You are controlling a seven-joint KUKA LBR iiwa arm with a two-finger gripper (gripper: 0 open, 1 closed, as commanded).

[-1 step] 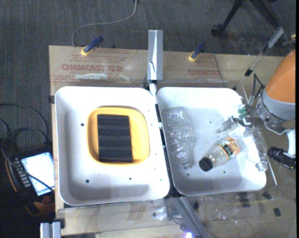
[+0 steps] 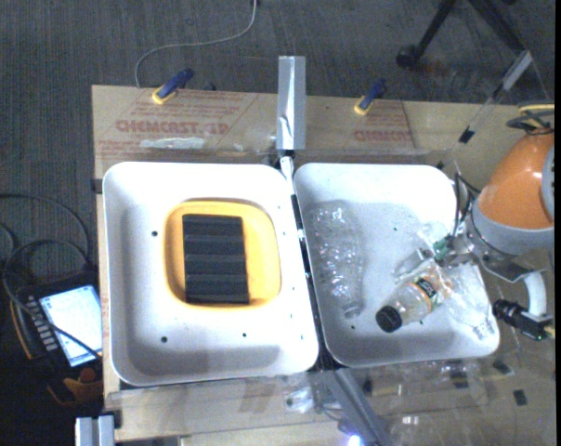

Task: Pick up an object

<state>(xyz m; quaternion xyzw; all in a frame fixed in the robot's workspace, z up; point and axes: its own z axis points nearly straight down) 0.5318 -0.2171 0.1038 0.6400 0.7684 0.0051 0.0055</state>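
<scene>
The right bin holds a clear plastic bottle with a black cap, lying on its side with the cap toward the bin's front. A second, crushed clear bottle lies in the bin's left half. In the left bin lies a yellow object with a black ribbed top. My gripper is low over the right bin's right side, just above and right of the capped bottle's base. The arm's grey wrist and orange band hide much of it.
A metal upright stands at the back between the bins. Two blue-and-yellow clamps hold the cardboard-covered bench at the rear. Crumpled clear plastic lies at the right bin's front right corner. A tablet-like device lies on the floor to the left.
</scene>
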